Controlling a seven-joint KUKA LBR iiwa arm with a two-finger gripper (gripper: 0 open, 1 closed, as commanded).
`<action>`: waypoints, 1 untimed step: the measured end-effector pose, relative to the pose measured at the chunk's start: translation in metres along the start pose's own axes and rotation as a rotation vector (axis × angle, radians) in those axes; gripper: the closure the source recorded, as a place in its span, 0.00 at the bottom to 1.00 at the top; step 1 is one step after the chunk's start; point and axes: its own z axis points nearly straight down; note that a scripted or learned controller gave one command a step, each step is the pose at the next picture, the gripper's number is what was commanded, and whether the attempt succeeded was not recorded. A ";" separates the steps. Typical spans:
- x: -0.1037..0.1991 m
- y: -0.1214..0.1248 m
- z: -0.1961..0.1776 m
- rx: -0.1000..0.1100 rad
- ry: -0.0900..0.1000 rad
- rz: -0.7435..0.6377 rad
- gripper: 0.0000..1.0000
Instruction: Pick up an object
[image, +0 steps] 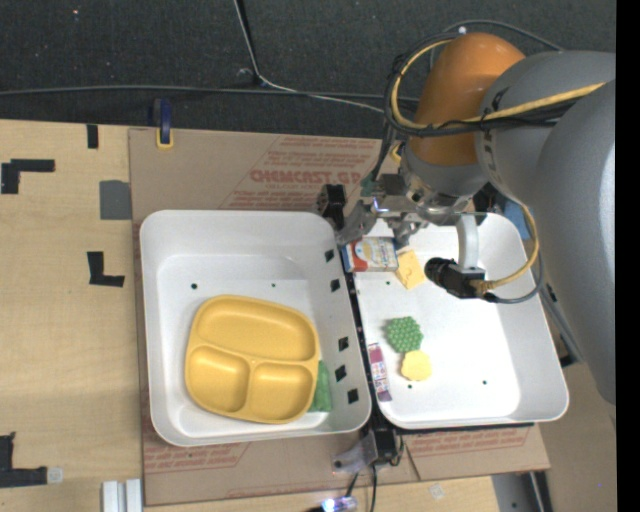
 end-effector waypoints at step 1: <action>0.059 0.007 0.009 -0.001 0.000 0.000 1.00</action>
